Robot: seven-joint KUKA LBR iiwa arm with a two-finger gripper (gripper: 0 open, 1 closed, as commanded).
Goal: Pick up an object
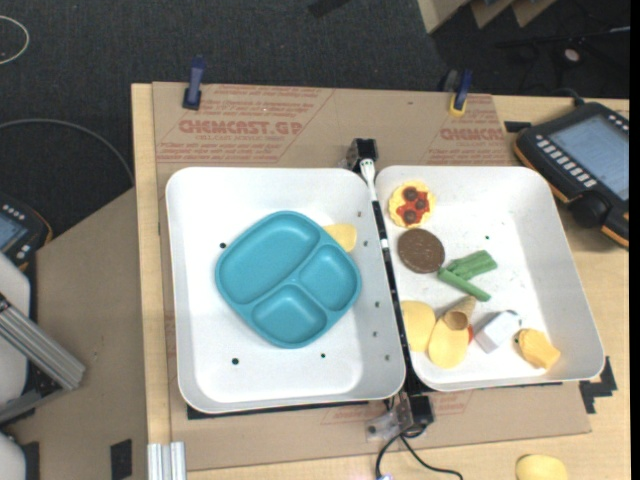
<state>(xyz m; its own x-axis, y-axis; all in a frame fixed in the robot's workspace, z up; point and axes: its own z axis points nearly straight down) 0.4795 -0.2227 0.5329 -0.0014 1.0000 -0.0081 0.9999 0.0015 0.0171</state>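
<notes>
Two white bins full of toys, and I cannot tell how wide my claw is open or if it has hold of anything.

The left bin [190, 298] in the middle of the frame has a big blue tray [290, 278], with a small yellow bit [341, 235] peeking out at the tray's upper right. The right bin [545, 238] has a little pizza [411, 203] at its top left, a brown disc [421, 250] just under that, and green beans [468, 272] right of the disc. Along its low edge are two yellow lumps [449, 344] that touch, a white block [493, 332] and an orange lump [537, 348].
</notes>
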